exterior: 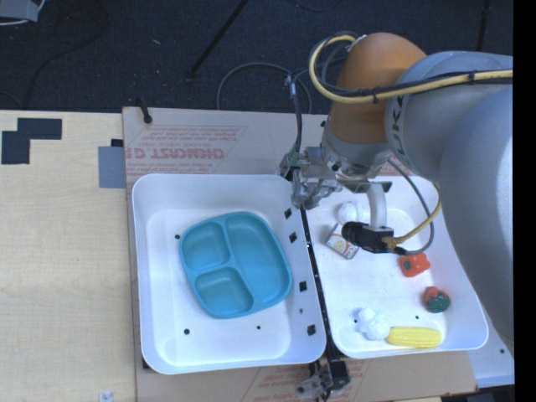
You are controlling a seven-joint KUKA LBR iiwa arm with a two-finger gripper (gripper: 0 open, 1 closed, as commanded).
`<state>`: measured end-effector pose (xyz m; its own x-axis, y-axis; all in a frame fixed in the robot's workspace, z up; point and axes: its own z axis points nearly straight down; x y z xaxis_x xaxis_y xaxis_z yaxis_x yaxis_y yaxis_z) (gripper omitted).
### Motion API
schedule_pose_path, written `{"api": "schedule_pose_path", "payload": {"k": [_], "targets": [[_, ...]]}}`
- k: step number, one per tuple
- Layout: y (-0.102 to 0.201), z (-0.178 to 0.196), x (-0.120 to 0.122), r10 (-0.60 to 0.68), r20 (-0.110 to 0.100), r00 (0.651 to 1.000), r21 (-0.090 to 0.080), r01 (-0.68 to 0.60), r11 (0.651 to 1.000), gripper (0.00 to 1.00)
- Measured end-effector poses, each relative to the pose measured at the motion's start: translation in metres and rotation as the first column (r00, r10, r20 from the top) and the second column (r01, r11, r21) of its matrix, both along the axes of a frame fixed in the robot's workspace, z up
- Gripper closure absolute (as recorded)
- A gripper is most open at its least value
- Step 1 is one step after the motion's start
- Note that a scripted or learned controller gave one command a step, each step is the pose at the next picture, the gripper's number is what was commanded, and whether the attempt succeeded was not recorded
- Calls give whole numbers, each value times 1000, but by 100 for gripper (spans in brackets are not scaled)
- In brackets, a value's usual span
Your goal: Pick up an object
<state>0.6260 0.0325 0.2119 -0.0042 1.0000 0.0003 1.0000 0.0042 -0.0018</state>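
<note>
1. At the far end of the wall shared by the two bins, the gripper (311, 191) hangs low under the grey arm (469, 141) (how far it is open cannot be told from this angle).
2. The left bin (159, 342) holds a blue divided plate (234, 262), lying flat about its middle, with one corner reaching toward the bin's right edge.
3. In the right bin (381, 287), a small carton (338, 244) lies by the left edge, toward the far corner; it is near the gripper but apart from it.
4. An orange toy (414, 264) sits toward the right edge, with a red-and-green toy (435, 300) close by on the near side.
5. Along the near edge lies a yellow corn cob (413, 337) (its left end touches a lumpy white piece (368, 322)).
</note>
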Motion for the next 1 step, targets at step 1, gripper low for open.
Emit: {"api": "schedule_pose_path", "payload": {"k": [1], "targets": [[57,11,-5,0,-1,1000,2,0,1000,100]]}}
